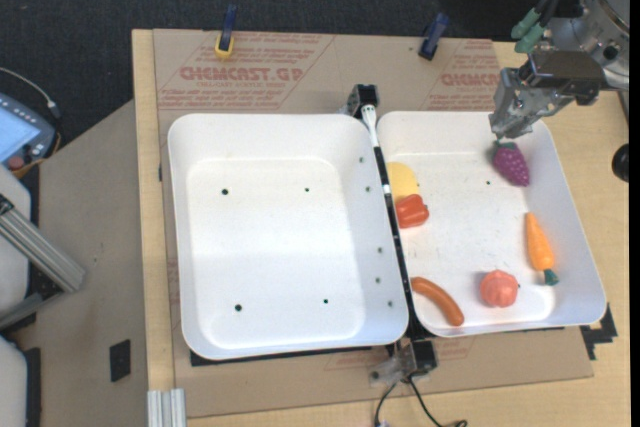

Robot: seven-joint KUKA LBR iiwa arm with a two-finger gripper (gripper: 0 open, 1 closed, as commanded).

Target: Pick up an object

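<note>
Purple grapes (511,164), one bunch, lie in the right bin (455,147) near its far right corner. The gripper (512,123) hangs directly above them, its tips just at the bunch's top; whether the fingers are released or clenched cannot be told. Contents of the right bin, counted: one grape bunch, one carrot (539,245), one pink fruit (499,288), one sausage (438,300), one red piece (411,211), one yellow piece (401,179). Two bins on the desk (170,65).

The cardboard sheet (300,65) reads "CHEMCAST GP" in red (repeated, partly hidden, at right).
</note>
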